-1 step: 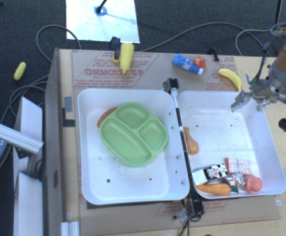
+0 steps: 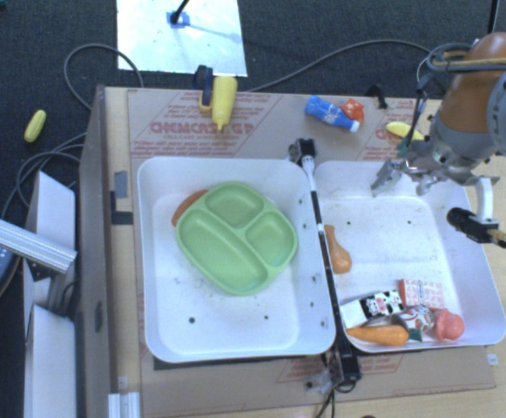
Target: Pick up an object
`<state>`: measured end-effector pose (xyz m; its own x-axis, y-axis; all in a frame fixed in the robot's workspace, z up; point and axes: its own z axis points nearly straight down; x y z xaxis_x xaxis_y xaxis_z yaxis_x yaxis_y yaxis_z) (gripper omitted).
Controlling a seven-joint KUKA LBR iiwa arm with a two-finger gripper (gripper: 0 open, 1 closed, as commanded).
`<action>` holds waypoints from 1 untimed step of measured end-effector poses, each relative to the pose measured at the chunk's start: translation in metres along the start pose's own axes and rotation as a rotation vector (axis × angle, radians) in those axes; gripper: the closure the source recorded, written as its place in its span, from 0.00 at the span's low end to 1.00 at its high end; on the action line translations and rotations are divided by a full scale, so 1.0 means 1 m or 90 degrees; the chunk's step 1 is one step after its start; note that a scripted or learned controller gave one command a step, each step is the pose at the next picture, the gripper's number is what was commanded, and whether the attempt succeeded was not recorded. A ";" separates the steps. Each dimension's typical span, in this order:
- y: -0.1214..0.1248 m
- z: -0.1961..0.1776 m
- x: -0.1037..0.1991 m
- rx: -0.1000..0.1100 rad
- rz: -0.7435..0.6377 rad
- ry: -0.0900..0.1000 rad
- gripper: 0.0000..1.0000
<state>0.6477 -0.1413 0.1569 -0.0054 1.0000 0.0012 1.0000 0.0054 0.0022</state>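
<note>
A dark carpeted floor with loose cables surrounds the desk (image 2: 113, 233), whose cardboard top carries two white bins side by side. The left bin (image 2: 161, 320) holds a green divided plate (image 2: 235, 236), tilted over something orange that peeks out at its far-left edge. The right bin (image 2: 488, 316) holds an orange carrot-like piece (image 2: 336, 252) against its left wall, and a cluster at its near edge: a carrot (image 2: 381, 336), a small printed pack (image 2: 381, 304), a box (image 2: 420, 293) and a pink lump (image 2: 448, 324).

The jaws (image 2: 402, 176) hang over the far edge of the right bin, spread apart and holding nothing. No object lies under them; the bin floor there is bare.

To do this step well, I would choose a target that stands apart. The orange piece by the left wall is alone, but the wall may block one finger, so the jaws should straddle it along the wall. The near-edge cluster is crowded, and a grasp there could catch two things or push them together.
</note>
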 end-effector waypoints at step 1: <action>-0.043 0.022 -0.029 0.001 0.002 -0.002 0.00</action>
<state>0.6051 -0.1701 0.1344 -0.0015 1.0000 -0.0014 1.0000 0.0015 0.0004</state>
